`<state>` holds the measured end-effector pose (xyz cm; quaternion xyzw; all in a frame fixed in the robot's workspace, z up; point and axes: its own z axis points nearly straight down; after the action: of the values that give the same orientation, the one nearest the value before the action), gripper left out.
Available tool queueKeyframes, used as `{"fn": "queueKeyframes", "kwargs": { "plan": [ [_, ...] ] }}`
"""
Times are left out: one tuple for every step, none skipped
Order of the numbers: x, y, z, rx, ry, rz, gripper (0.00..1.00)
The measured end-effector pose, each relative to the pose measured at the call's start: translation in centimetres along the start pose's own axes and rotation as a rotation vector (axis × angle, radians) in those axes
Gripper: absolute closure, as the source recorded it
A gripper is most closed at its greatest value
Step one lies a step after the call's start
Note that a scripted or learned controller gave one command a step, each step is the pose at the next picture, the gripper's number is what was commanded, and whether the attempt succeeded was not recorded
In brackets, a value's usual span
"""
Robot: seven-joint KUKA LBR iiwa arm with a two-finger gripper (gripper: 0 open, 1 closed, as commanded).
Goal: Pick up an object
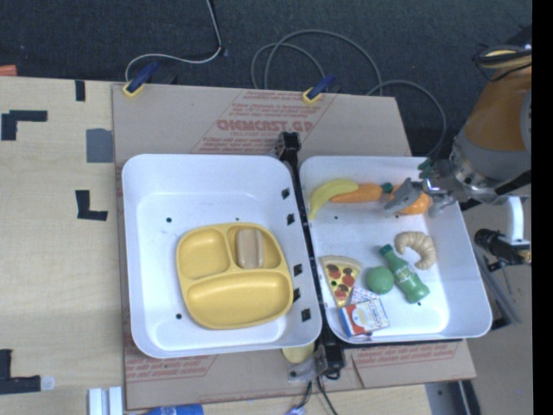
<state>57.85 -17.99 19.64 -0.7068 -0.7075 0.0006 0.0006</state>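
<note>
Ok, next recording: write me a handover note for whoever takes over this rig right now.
Pincer: low in the right bin, at an orange piece near the far wall; grip unclear.
Right bin also holds the banana, carrot, croissant, green bottle, green ball, pizza slice and a small packet.
Left bin: yellow divided plate.
Done: nothing visibly lifted.
Left: secure one object and raise it.

One fixed camera above the bench (69, 232), angled down, both white bins (147, 188) in frame
</note>
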Motion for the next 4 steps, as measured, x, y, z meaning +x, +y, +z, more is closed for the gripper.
{"fn": "queueKeyframes", "kwargs": {
  "plan": [
    [-1.1, -0.1, 9.5, -0.014, -0.004, -0.001, 0.00],
    [2.4, -3.6, 11.0, -0.007, -0.002, -0.001, 0.00],
    [2.2, -3.4, 9.9, -0.010, -0.004, 0.000, 1.00],
    [0.2, -6.0, 1.2, -0.008, -0.003, 0.002, 1.00]
  ]
}}
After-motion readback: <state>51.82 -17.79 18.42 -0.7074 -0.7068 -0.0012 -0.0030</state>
